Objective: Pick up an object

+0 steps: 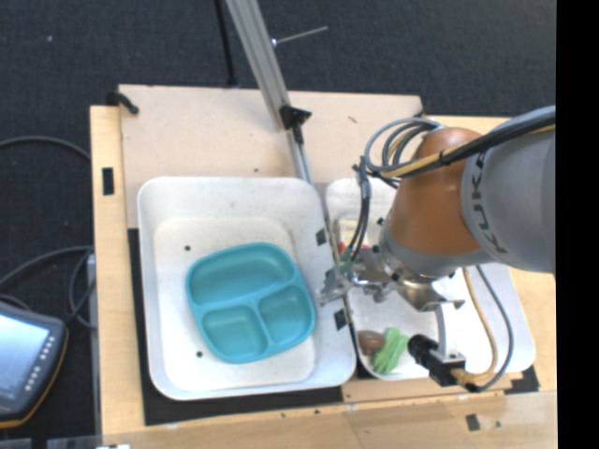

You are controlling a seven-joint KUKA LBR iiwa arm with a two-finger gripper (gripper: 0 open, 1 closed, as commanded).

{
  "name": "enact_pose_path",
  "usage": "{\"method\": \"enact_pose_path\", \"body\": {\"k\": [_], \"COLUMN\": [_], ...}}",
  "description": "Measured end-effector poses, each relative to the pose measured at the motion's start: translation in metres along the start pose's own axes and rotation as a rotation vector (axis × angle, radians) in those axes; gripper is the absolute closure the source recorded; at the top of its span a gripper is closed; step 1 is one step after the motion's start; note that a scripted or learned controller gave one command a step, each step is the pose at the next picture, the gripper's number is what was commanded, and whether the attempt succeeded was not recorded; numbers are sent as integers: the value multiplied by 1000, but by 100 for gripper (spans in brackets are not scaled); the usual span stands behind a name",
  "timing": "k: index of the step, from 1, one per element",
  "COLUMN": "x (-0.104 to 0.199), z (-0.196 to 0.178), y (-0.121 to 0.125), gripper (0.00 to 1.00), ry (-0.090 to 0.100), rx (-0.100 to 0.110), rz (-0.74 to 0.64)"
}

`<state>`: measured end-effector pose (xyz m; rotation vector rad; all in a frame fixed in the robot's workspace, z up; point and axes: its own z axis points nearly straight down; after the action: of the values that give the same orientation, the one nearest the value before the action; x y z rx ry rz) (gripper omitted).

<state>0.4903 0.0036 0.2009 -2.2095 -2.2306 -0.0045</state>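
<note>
The wooden bench (112, 251) bears two white bins (234, 195) side by side.

Light falls evenly and fairly brightly from above. The two shallow white plastic bins (234, 195) are nearly washed out, their rims glaring. Shadows are soft and short, darkest beneath the grey and orange arm (449, 204). The picture is slightly soft and grainy; the dark carpeted floor (112, 26) shows speckled noise.
</note>
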Motion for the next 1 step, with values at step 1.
{"method": "enact_pose_path", "body": {"k": [1], "x": [-105], "z": [11], "y": [-2], "gripper": [0], "ry": [-8], "rx": [-1], "rz": [17]}}
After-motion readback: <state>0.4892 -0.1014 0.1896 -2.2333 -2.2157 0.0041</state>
